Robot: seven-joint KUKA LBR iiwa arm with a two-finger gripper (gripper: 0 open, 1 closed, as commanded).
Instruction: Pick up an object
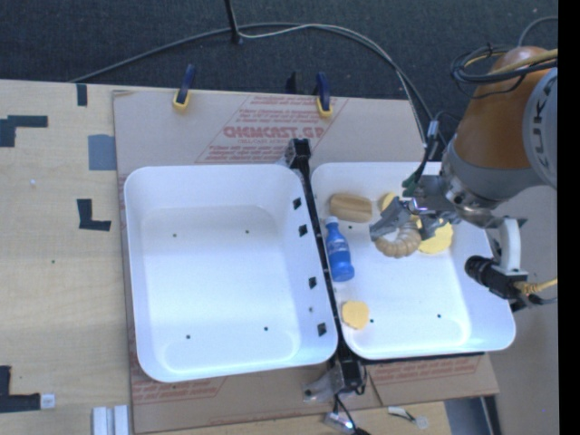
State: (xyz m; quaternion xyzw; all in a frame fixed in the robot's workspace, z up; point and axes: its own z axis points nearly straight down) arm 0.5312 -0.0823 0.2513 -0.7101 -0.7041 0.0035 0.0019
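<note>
End effector (405, 217) hovers over a tan pastry (399, 240) in the right bin (453, 333); can't tell its opening or hold. Risk: pastry slips, w/ yellow pieces (439, 236) crowding it.

pale wood counter (54, 243) with black tape marks, printed cardboard sheet (263, 130) clamped by blue-yellow clips, dark carpet floor (109, 25), black cable (299, 30) across it

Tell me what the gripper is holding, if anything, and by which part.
Cannot be told. The gripper sits directly over a tan ridged object in the right bin, but a grip isn't visible.
</note>
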